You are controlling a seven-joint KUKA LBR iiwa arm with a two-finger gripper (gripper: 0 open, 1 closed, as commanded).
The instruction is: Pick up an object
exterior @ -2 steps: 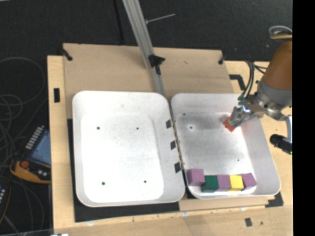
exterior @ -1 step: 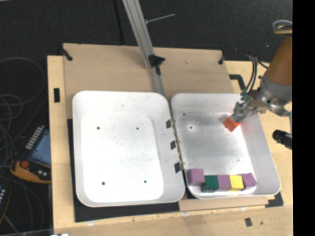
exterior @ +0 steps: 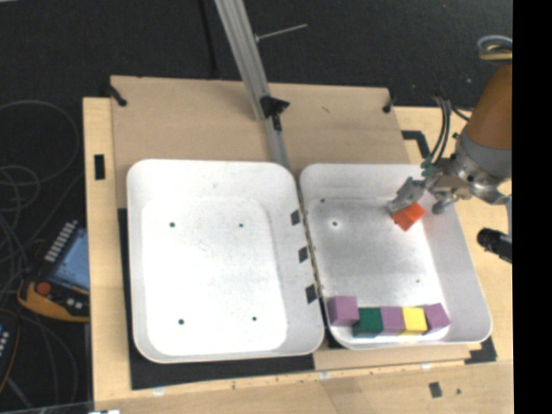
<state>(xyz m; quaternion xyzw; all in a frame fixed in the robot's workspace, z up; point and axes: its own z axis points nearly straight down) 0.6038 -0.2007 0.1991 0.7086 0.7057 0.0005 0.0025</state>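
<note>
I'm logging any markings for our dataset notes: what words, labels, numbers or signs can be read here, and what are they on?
None can be read.
The pendant at the left edge has a lit screen, too blurred to read.
The blocks in the right bin, the orange block at the gripper and the left bin show no lettering.

robot lab: bench [exterior: 216,119] with white bins [exterior: 216,257], floor cables [exterior: 34,188]

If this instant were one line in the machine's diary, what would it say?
arm: over right bin | gripper: at orange block, grasp unclear | other blocks: row along near wall | left bin: untouched
</note>
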